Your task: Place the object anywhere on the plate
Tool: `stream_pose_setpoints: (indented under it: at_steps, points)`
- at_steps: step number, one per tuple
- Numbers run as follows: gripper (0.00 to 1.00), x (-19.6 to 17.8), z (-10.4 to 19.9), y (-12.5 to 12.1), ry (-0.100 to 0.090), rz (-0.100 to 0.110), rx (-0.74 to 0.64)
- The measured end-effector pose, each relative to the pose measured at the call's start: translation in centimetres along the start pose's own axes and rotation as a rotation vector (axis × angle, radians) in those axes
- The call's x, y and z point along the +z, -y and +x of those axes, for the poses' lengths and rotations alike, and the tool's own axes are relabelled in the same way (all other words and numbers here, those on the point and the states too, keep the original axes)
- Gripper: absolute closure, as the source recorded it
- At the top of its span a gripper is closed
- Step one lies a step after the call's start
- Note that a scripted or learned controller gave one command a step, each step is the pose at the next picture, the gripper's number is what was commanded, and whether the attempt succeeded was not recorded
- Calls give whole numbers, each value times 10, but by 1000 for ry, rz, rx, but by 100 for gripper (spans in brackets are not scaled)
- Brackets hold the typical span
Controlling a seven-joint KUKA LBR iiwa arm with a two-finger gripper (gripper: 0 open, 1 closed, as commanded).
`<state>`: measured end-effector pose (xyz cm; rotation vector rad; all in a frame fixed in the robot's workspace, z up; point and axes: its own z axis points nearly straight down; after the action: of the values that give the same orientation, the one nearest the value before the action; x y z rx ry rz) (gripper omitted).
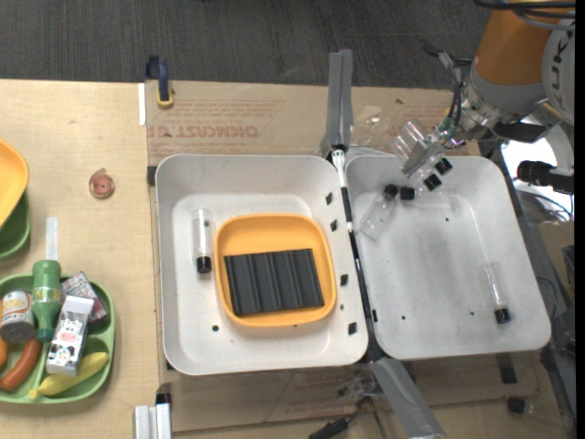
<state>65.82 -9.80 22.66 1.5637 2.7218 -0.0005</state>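
Hand over right bin's far edge, pinching clear tube; orange plate carries black ridged block.

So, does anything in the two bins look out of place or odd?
Nothing looks spilled or broken. The dark ribbed block already lies flat on the orange plate in the left bin. One clear tube lies beside the plate; another clear tube lies in the right bin.

Dark grey carpet floor behind, light wood bench w/ cardboard sheet under bins.
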Motion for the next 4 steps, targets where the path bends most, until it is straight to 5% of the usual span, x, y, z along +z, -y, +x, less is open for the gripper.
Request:
stream_pose_setpoints:
  at_steps: [1,2,3,4]
  points:
    - [100,-19,5,-5,0,0,-121]
    - [100,70,29,54,-3,1,-259]
    - [100,3,-10,59,1,-2,-477]
    - [0,3,-10,59,1,-2,-477]
